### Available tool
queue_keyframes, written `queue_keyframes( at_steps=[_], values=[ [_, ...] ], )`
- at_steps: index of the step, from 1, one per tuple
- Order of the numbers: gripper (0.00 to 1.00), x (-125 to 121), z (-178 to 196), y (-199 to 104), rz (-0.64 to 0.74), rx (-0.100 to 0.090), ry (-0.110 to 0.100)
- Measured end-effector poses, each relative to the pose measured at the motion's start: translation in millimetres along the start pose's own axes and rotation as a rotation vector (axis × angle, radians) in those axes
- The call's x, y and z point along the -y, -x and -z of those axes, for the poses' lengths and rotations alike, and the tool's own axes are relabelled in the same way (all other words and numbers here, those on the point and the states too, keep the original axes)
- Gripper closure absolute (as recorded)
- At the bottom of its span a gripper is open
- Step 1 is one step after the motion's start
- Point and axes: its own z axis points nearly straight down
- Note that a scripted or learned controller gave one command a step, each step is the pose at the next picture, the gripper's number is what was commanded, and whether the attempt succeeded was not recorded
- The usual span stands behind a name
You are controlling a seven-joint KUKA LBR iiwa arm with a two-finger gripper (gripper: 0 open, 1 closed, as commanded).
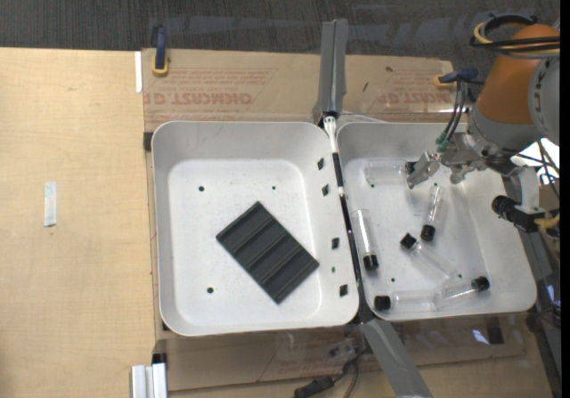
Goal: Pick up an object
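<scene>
- I see the arm (517, 85) over the right bin (508, 298), placed to reach the tubes (433, 207).
- Left bin (178, 316) holds a slab (267, 252), flat, well apart.
- Gripper (436, 169) hovers above a tube; I cannot tell its state.

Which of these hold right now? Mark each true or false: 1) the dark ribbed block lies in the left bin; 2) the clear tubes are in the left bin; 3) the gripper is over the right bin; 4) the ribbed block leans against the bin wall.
1) True: the dark ribbed block lies on the floor of the left bin.
2) False: the clear tubes with black caps lie in the right bin.
3) True: the gripper sits above the right bin's upper part.
4) False: the block lies flat near the bin's middle, apart from every wall.
</scene>
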Motion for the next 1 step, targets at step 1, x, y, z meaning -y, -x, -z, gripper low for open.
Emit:
queue_keyframes(
  at_steps=[1],
  values=[
    [0.00, 7.3, -16.2, -36.0, 0.031, 0.002, 0.011]
  ],
)
